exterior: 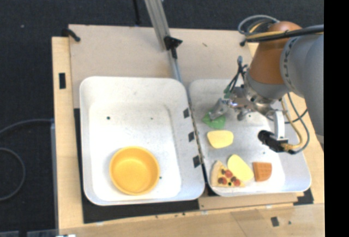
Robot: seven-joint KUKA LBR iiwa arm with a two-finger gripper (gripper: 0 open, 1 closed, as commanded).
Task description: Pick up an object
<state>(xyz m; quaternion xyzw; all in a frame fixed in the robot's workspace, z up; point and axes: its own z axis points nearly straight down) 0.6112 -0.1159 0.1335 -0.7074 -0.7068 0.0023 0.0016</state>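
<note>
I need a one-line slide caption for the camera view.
Gripper reaches down at a green object in the right bin; a yellow bowl sits in the left bin.

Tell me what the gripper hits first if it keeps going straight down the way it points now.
Most likely the green object: the gripper sits just above it in the right bin, pointing down toward it. Depth is hard to judge from this slant, so it might meet the bin floor beside it.

I can read no text, label, brand, number or sign anywhere from here. The small dark marks on the bench [61,81] and along the bin [90,94] edges are too small and blurred for me to tell whether they carry any writing.
</note>
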